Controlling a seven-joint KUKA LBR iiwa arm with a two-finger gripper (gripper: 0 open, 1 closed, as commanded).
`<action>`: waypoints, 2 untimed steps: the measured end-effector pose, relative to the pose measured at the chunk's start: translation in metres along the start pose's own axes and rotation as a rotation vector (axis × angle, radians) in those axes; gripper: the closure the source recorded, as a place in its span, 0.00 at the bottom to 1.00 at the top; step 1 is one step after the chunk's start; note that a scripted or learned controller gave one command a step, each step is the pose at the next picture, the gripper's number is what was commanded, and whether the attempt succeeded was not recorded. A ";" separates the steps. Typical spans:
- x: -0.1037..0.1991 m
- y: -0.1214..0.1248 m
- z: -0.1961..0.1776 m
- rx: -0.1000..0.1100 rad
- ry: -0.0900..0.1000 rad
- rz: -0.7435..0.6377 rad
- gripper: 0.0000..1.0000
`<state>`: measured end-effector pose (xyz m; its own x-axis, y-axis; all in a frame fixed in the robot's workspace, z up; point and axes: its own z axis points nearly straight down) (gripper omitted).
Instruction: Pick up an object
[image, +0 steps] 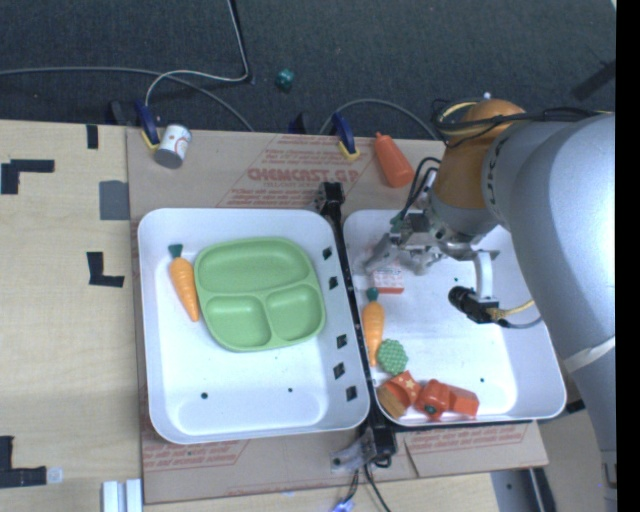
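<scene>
My gripper (400, 252) hangs low over the upper left part of the right bin (520, 350), close to the wall between the bins. Just below it lies a small flat red-and-white piece (389, 289). An orange carrot (373, 330) lies further down along the bin's left side, with a green bumpy piece (392, 355) beside it. Several red and orange toy foods (430, 397) sit at the bin's front edge. I see nothing held in the gripper.
The left bin (160, 370) holds a green divided plate (262, 292) and a second carrot (183, 285) to its left. An orange toy (392, 160) and a small can (172, 143) lie on the cardboard behind the bins. The arm's grey body (560, 220) covers the right bin's right side.
</scene>
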<state>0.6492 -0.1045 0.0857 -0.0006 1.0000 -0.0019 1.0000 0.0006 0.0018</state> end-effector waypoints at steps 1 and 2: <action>0.009 0.019 0.001 0.000 0.001 -0.001 0.00; -0.010 0.020 0.000 0.000 0.000 -0.001 0.00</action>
<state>0.6688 -0.1140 0.0855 -0.0013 1.0000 -0.0023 1.0000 0.0013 0.0015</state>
